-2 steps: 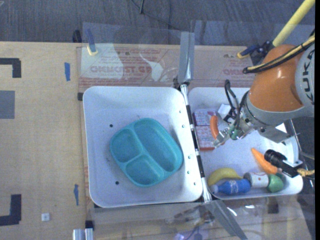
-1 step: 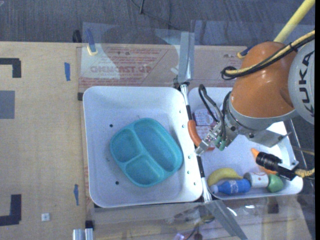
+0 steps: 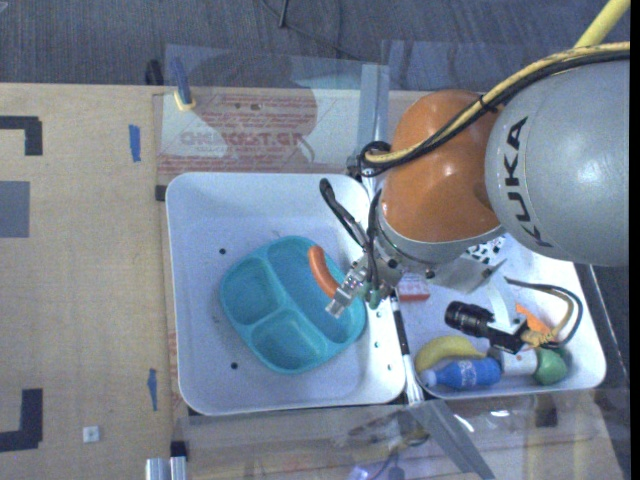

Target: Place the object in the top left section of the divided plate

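Near edge of my view, right-hand white plastic bin (image 3: 590,363): one blue bottle with white label (image 3: 462,374), lying on its side; one yellow banana (image 3: 447,349), touching the bottle's upper side; one green rounded object (image 3: 550,365) at the bin's right end; one small orange item (image 3: 531,320) just above it; one black cylindrical object (image 3: 482,324) lying across the middle.

Left-hand shallow white plastic bin (image 3: 200,268): one turquoise divided plate with three compartments (image 3: 285,308), set at a slant near the bin's centre. One orange curved object (image 3: 321,269), carrot-like, lies on the plate's upper right rim, at the edge of the compartment there.

Gripper (image 3: 352,290), metal, two-finger: I see it over the plate's right edge, just beside the orange piece's lower end. I cannot tell how the jaws stand, nor whether they touch the piece.

Above that: grey arm with orange band (image 3: 440,183), reaching in from the right over the divider between the bins, yellow cable (image 3: 590,38) running along it.

Farthest: light wooden benchtop (image 3: 80,268) with blue tape marks.
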You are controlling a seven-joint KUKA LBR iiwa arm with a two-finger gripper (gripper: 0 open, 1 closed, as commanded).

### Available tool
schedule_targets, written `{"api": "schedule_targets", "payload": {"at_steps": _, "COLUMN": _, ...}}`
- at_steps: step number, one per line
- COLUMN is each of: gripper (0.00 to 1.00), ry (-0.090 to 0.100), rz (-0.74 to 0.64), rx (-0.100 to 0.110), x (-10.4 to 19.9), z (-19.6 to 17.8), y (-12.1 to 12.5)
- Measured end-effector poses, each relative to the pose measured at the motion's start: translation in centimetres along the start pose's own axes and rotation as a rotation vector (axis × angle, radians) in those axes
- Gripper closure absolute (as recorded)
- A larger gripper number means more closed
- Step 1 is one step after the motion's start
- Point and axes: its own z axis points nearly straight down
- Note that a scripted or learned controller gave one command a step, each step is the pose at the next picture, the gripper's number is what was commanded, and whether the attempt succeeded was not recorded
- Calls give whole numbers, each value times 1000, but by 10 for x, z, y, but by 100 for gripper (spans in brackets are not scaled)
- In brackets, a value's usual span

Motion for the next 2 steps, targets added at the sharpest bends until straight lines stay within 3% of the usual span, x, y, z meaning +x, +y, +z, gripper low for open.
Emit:
{"api": "schedule_targets", "payload": {"at_steps": 1, "gripper": 100, "ry": 2, "rz": 281, "rx": 4, "x": 40, "z": 16, "y": 13}}
{"api": "schedule_targets", "payload": {"at_steps": 2, "gripper": 100, "ry": 1, "rz": -35, "rx": 2, "x": -21, "z": 13, "y": -52}}
